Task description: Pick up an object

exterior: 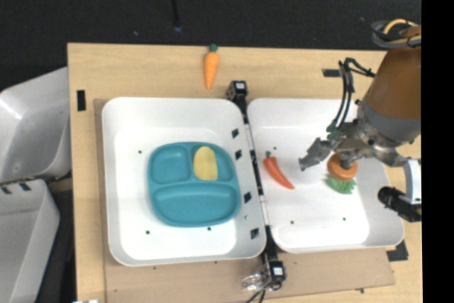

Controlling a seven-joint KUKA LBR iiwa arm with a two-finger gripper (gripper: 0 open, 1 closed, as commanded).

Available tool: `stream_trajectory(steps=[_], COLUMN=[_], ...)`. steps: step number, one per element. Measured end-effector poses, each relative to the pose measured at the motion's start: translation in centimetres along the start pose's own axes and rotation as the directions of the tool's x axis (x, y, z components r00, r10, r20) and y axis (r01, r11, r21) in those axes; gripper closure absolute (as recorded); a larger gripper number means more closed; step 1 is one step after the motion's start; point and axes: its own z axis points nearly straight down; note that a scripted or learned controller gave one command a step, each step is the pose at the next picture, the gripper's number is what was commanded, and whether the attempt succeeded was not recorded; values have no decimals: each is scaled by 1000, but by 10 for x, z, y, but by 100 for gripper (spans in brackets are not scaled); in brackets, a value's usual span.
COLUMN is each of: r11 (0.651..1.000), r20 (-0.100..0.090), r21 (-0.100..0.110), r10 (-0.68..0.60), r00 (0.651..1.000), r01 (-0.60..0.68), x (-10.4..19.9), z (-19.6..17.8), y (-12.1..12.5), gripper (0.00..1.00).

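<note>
Nothing lifted yet: hand (pixel 328 155) spread wide, low in right bin (pixel 312 234), chili (pixel 278 172) at its 8 o'clock, orange-green toy (pixel 342 177) at 4, grasp pending.

A robot lab: wooden bench (pixel 142 67), two white bins (pixel 120 152), toy food.

Grey arm (pixel 386 125), orange band (pixel 399 85), black cables (pixel 345 92), dark metal end effector (pixel 319 152)
</note>
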Motion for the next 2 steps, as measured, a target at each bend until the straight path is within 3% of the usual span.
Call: stream_trajectory(steps=[1, 2], r11=[1000, 1000], r20=[2, 2], r21=[-11, -6], r10=[-3, -1], r00=[1000, 1000], r01=[3, 1], x=[0, 3], z=[-6, 56], y=[2, 8], gripper=[0, 0])
